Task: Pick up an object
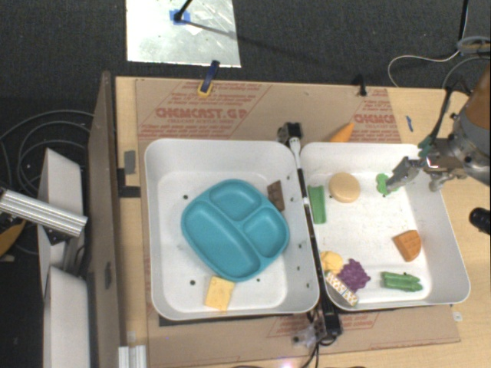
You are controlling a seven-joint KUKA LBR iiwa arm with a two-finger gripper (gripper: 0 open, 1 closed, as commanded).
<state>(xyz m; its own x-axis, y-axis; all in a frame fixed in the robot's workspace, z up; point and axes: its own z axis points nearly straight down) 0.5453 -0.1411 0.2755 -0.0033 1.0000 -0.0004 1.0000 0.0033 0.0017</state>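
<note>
From above, the counter (253,106) carries two shallow white bins side by side. The left bin (165,205) holds a teal divided plate (235,228), a small brown block (276,195) touching the plate's upper right edge, and a yellow cheese-like slab (219,293) near the bin's lower wall. The right bin (449,274) holds a green bar (317,204) lying along its left wall, a round tan bun (344,187) just beside it, an orange wedge (407,244) toward the right, a leafy green piece (401,281) at the lower right, a purple grape bunch (354,273) and a yellow piece (331,261) close together near the lower left corner. The arm reaches in from the right; its hand (393,179) hangs over the upper part of the right bin, fingertips at a small green object (381,182), which seems to sit between them, so the hand looks clenched on it. An orange carrot-like piece (343,133) lies outside on the counter, above the right bin
</note>
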